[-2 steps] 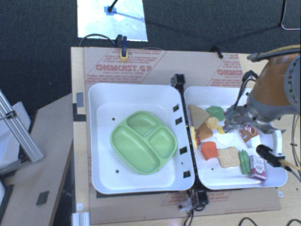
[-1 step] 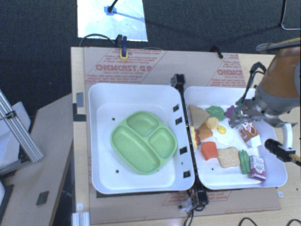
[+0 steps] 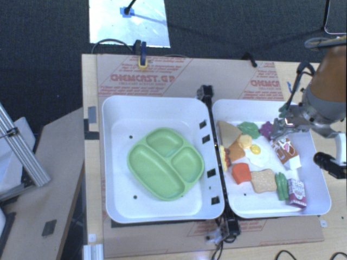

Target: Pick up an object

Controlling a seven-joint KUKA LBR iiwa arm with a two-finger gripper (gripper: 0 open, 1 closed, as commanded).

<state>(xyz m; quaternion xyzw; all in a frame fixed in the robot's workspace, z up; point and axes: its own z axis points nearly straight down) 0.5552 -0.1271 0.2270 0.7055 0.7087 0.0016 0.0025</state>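
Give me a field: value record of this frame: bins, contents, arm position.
left bin: holds a green divided plate
right bin: holds the toy food pile
items seen: red block, toast slice, fried egg, green leafy piece, purple piece, green pod, two small packets
arm: enters from the right, orange band over the right bin's far right corner
gripper: above the right bin's far side, near the purple piece
grasp: no item seen between the fingers
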